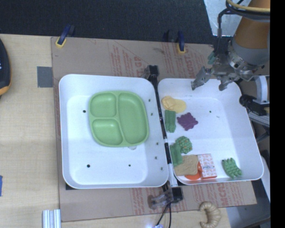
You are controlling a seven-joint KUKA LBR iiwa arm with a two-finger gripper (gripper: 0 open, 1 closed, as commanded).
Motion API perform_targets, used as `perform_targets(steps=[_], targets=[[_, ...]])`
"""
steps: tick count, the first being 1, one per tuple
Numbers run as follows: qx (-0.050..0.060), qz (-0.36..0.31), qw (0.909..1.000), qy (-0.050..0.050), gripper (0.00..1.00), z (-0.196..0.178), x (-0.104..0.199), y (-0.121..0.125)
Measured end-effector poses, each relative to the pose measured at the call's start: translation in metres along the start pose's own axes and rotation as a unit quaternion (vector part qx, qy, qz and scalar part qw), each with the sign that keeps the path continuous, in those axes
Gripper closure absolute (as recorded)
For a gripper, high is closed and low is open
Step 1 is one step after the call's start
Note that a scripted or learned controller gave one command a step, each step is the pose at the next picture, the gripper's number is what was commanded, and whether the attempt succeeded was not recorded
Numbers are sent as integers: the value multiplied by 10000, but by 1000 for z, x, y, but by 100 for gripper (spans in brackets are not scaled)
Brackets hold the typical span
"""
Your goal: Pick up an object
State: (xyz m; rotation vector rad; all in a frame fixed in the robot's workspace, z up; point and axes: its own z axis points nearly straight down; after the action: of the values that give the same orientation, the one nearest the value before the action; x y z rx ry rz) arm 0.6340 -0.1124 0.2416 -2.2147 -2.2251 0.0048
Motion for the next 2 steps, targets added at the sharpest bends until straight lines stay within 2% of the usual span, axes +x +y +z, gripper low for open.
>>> perform_targets(steps=[1,2], targets=[[43,9,10000,0,0,87,-18,-13],[41,9,10000,10,0,144,2,-38]])
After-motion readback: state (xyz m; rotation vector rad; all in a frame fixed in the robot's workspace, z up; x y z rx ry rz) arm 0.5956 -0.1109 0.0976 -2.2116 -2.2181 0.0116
